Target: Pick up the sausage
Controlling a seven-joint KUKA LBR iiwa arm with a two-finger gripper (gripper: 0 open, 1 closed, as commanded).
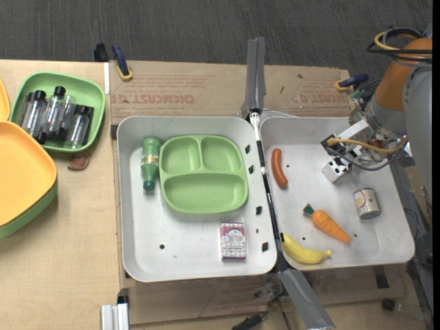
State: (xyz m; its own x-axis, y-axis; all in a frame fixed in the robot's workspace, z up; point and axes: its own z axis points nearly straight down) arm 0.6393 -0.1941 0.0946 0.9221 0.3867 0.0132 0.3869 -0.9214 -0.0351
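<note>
The sausage (279, 168) lies near the left wall of the right bin (385, 253), well apart from the end effector (337, 170). The end effector hangs low over the bin's back part, holding nothing. I cannot tell how open it is. A carrot (328, 225) and banana (305, 251) lie nearer the front.

Sausage (279, 168) lies close beside bin wall (263, 174); open floor on right, carrot (328, 224) seemingly well apart.
</note>
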